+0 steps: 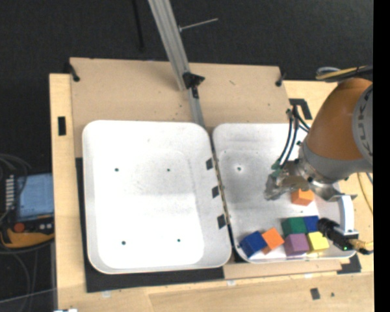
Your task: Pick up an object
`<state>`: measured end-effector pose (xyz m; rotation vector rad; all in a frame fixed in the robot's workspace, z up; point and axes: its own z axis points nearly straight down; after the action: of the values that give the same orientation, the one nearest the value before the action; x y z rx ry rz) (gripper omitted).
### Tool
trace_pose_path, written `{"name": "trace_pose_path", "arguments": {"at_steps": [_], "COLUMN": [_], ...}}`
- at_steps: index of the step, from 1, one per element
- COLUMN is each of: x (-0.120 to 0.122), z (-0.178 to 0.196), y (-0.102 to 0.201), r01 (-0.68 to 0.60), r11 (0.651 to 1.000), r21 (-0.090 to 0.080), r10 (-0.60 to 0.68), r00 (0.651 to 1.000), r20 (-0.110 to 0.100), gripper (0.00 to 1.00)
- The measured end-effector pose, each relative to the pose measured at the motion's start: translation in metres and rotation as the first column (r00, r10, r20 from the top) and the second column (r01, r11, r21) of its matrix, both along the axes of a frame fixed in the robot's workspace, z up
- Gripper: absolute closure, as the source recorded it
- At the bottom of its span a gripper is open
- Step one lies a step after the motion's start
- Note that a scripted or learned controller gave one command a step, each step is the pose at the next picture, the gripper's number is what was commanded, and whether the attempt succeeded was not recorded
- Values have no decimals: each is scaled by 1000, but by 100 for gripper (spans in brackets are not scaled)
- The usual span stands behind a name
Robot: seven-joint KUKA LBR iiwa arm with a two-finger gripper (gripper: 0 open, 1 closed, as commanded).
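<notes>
My gripper (276,186) hangs over the middle of the right bin (247,148), pointing down and to the left from the grey and orange arm (338,135). A small orange block (302,197) shows just right of the gripper, partly tucked under the wrist; whether it touches the gripper I cannot tell. Along the bin's front edge lie a blue block (252,242), an orange block (273,238), a purple block (296,244), a green block (294,226) and a yellow block (318,240).
The left bin (104,142) lies beside the right one, with black clips along their shared wall (216,190). A slanted metal rail (172,38) rises behind the bins. A blue box with cables (32,197) sits off the bench at left.
</notes>
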<state>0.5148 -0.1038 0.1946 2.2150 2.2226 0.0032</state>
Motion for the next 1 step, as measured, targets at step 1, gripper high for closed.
{"name": "trace_pose_path", "arguments": {"at_steps": [1], "x": [1], "z": [64], "y": [-3], "r01": [-1], "r11": [1000], "r21": [-1], "r10": [1], "r00": [1000], "r20": [5], "gripper": [100]}}
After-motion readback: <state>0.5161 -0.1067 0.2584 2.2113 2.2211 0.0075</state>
